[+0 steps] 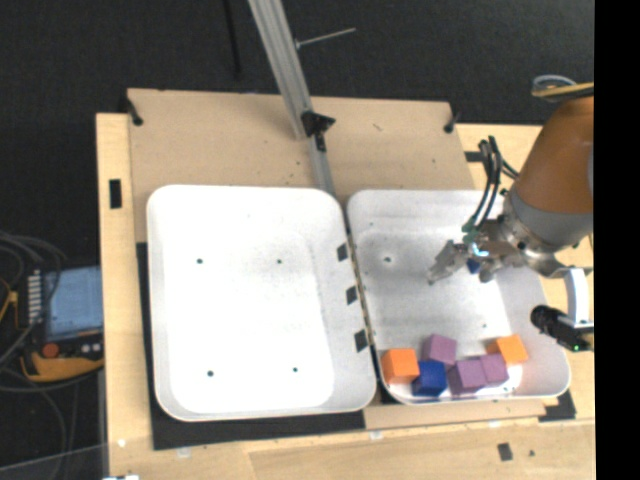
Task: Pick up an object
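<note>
Nearest, along the right bin's (400, 213) front edge, the blocks cluster in a rough row running left to right: orange block (402, 364), blue block (431, 378), purple blocks (468, 372), second orange block (512, 348); no writing is legible; beyond, the gripper (452, 261) hovers over bare floor, whether spread or pressed together I cannot tell.

Two white bins (250, 208), two orange blocks (402, 364), three purple blocks (440, 348), one blue block (431, 378).
</note>
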Available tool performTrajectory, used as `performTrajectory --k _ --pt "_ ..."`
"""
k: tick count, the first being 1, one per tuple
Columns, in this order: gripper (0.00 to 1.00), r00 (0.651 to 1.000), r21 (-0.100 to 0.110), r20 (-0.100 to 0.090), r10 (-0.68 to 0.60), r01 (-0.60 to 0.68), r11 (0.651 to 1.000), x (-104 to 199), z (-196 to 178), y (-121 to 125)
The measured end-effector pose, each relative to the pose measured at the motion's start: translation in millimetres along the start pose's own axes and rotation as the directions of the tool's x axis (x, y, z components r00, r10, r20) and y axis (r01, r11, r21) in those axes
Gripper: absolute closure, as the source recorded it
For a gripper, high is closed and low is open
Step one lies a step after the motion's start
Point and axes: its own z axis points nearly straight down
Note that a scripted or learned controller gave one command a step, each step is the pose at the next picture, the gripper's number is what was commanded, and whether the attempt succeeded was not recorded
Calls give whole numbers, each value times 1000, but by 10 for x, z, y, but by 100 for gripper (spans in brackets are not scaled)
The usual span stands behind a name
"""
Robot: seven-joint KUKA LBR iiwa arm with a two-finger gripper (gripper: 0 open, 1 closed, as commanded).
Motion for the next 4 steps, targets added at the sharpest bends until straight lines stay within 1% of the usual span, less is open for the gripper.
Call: performTrajectory --k 1,2,3,4 --pt "0 1000 -5 1 2 -2 1000 -4 -26 10" --pt "0 1000 -1 3 3 -3 1000 -106 515 60" --pt "0 1000 0 2 4 -4 1000 -118 1040 55" --pt "100 1000 -8 2 11 -11 1000 -126 898 75"
